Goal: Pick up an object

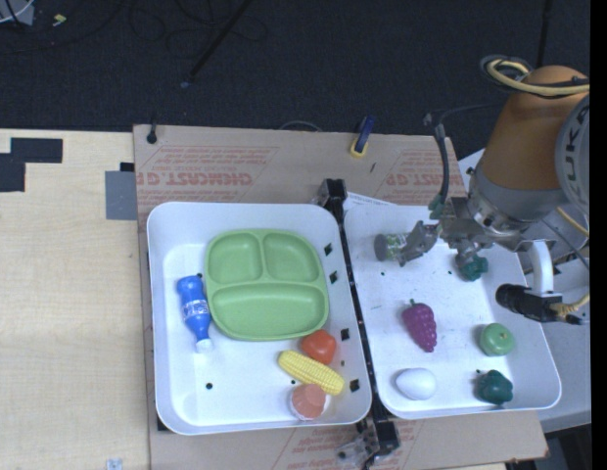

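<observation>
We are positioning the gripper [396,249] over the right bin [548,385]; whether it is spread or closed, we cannot tell; the purple grape bunch [420,325] is lying just below it, long axis running near-to-far.

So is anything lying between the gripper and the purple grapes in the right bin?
Nothing visible. The gripper sits over the right bin's upper part, and only bare white floor separates it from the purple grapes below it.
</observation>
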{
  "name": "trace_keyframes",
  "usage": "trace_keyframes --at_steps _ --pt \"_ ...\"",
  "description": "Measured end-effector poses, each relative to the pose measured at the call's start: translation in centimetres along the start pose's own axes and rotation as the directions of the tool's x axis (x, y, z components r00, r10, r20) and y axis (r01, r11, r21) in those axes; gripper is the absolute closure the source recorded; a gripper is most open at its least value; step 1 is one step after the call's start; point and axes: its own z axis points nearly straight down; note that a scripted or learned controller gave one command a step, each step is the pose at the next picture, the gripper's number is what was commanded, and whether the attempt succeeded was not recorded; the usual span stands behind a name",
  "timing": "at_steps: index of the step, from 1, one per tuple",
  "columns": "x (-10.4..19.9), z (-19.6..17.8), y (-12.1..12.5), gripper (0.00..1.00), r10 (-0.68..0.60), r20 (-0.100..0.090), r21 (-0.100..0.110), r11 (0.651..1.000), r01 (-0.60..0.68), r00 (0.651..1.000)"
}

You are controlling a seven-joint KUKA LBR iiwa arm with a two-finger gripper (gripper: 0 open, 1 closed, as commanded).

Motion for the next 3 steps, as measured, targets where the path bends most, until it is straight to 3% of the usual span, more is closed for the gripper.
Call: trace_keyframes --at_steps 1,3 --pt "0.0 -0.7 0.2 0.0 -0.002 0.001 -0.013 1.0 0.002 1.0" --pt "0.9 12.0 0.4 0.0 -0.002 0.0 -0.007 1.0 0.002 1.0"
